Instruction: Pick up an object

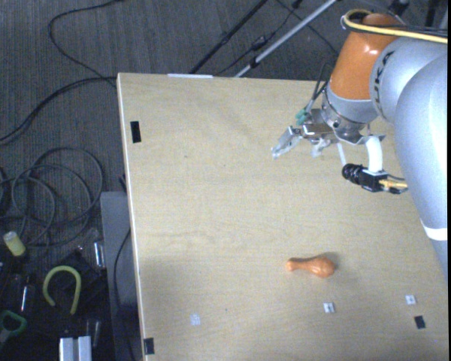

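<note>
1. On my far left I see dark grey carpeted floor with loose black cables looped over it, and a yellow-green U-shaped piece lying among small clutter near the bottom corner.
2. The flat, pale tan, wood-look bench takes up the middle of my view. Its surface is smooth and matte, with a few small black and white marker tabs near its edges.
3. On the bench's lower middle lies the small orange pear-shaped object, bulbous at its right end and tapering to a thin neck on the left. It rests on its side, alone on the board.
4. Up and to the right, the metal two-finger tool hangs over the bench, well apart from the orange object. Its slim fingers point left and look spread apart, with nothing between them.
5. Behind it sits the glossy orange band and the smooth grey arm.
</note>
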`<state>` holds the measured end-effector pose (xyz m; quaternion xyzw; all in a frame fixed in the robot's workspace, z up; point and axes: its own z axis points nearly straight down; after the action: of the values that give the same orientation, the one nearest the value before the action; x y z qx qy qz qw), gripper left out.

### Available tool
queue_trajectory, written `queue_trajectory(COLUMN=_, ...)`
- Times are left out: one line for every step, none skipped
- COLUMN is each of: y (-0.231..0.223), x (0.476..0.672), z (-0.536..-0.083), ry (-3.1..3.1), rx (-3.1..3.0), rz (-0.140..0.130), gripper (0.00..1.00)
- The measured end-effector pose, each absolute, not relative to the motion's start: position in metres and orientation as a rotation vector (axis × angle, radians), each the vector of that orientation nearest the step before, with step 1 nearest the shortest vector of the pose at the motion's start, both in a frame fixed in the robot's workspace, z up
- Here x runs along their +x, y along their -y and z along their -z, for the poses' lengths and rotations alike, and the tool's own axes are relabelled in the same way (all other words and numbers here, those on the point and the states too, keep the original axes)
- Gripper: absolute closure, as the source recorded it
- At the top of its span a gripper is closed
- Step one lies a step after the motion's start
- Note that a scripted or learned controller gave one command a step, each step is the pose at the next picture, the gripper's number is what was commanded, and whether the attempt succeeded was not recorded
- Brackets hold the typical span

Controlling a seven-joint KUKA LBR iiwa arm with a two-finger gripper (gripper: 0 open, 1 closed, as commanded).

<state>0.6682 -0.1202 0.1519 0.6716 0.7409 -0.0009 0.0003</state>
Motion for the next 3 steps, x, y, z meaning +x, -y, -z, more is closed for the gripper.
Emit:
queue_trajectory(y=0.167, x=0.668, z=-0.098, ry=-2.593, rx=1.774, rz=0.005, gripper=0.0)
queue_trajectory(y=0.14, x=0.669, z=-0.084, ry=-2.818, rx=1.386, rz=0.0, gripper=0.0)
queue_trajectory(y=0.14, x=0.669, z=-0.095, ry=-2.815, rx=1.387, rz=-0.006, gripper=1.0)
